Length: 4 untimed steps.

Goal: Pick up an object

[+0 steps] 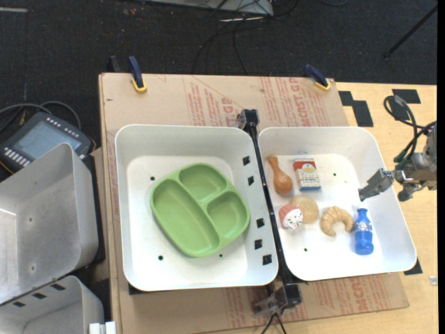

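The hand [391, 181] is hovering over the right rim of the right bin [334, 136], and whether its fingers are apart or together I cannot tell. Nothing is showing between them. In that bin are lying a blue bottle [362, 232], a croissant [337, 219], a round pink-and-white piece [298, 213], a brown drumstick [279, 176] and a small red-and-white box [306, 174]. A green divided tray [200, 208] is sitting in the left bin [139, 145].

A green divided plate [200, 209] lies in the left white bin [132, 186].
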Available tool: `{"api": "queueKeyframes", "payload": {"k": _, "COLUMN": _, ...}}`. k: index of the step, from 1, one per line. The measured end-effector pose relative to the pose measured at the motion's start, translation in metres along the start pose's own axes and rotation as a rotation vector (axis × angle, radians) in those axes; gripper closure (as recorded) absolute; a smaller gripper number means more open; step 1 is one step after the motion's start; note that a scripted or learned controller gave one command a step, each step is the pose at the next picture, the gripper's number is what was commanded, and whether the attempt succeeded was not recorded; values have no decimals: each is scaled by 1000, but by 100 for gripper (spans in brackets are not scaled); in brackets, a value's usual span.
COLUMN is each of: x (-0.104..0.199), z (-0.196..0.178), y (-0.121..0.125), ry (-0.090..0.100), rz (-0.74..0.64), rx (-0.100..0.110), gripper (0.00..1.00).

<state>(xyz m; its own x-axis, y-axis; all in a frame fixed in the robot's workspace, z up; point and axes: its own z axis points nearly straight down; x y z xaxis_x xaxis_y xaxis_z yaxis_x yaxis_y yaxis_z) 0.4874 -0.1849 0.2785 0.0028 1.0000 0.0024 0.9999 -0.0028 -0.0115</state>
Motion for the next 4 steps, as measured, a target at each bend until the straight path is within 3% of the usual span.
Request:
{"api": "queueKeyframes", "payload": {"k": 1, "x": 1, "z": -6, "y": 2, "ry": -3, "rz": -4, "rx": -11, "gripper": 0}}
{"api": "queueKeyframes", "payload": {"k": 3, "x": -8, "z": 115, "y": -8, "ry": 0, "rz": 0, "rx": -5, "gripper": 0}}
{"api": "queueKeyframes", "payload": {"k": 4, "x": -8, "z": 171, "y": -1, "ry": -8, "rz": -1, "rx": -26, "gripper": 0}}
